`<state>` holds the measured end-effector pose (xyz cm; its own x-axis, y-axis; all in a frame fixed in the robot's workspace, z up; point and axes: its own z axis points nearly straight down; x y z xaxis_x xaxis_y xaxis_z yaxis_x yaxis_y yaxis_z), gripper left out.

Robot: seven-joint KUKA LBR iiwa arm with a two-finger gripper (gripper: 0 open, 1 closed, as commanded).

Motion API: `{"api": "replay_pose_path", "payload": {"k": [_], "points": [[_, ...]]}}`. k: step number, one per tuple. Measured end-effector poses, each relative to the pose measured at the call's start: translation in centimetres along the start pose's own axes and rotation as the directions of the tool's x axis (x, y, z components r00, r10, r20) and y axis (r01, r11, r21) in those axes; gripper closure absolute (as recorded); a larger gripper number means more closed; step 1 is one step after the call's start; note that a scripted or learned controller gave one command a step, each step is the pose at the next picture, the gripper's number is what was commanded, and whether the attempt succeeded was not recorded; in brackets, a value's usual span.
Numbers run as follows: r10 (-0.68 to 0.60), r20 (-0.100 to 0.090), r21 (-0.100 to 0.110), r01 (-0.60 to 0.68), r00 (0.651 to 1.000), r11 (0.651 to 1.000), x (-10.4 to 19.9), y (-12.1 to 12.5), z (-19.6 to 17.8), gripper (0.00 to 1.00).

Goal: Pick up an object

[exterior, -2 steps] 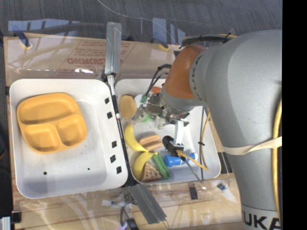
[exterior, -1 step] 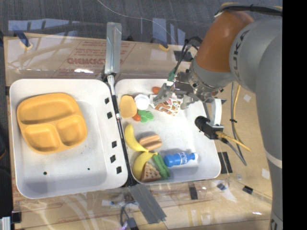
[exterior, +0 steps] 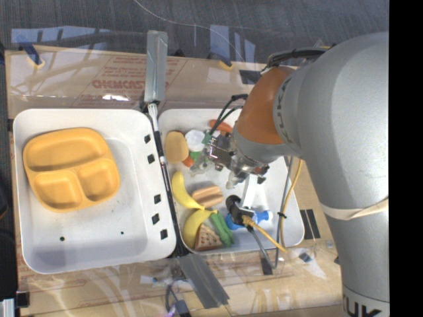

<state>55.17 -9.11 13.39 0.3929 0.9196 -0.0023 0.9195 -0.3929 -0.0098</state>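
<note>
A: Camera view, go. Bins?

B: Left bin (exterior: 39, 243) holds one yellow divided tray (exterior: 69, 167), lying flat in its upper-left part. Right bin (exterior: 173, 119) has all the loose stuff.

A: List it.

B: Banana (exterior: 180, 191) along the left wall, curving down. Hot dog (exterior: 206, 194) just beside it on the right, touching or nearly. Round tan bun (exterior: 176, 146) above the banana, near the top-left corner. White cup (exterior: 195, 139) just right of the bun, small orange-red piece (exterior: 190, 157) below the cup. At the bottom: yellow rounded piece (exterior: 193, 222), brown wedge (exterior: 207, 238) against it, green piece (exterior: 220, 228) right of the wedge. Blue piece (exterior: 263, 215) further right, partly hidden.

A: Arm?

B: Arm (exterior: 330, 111) comes in from the right and covers most of the right bin's right half. Orange band (exterior: 261, 107) sits over the bin's upper middle.

A: Gripper?

B: Gripper (exterior: 236, 169) is down over the bin's middle, just right of the hot dog and below the cup. The wrist blocks it from this angle. Wide or closed, cannot tell. Whether it has anything, cannot tell either.

A: Pick targets?

B: All in the right bin, resting on its floor, clustered along the left and bottom.
</note>
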Motion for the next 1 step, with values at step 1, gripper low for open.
{"api": "replay_pose_path", "payload": {"k": [1], "points": [[-0.049,-0.001,-0.006,0.049,0.999,0.999,1.49,3.32,4.32,0.00]]}}
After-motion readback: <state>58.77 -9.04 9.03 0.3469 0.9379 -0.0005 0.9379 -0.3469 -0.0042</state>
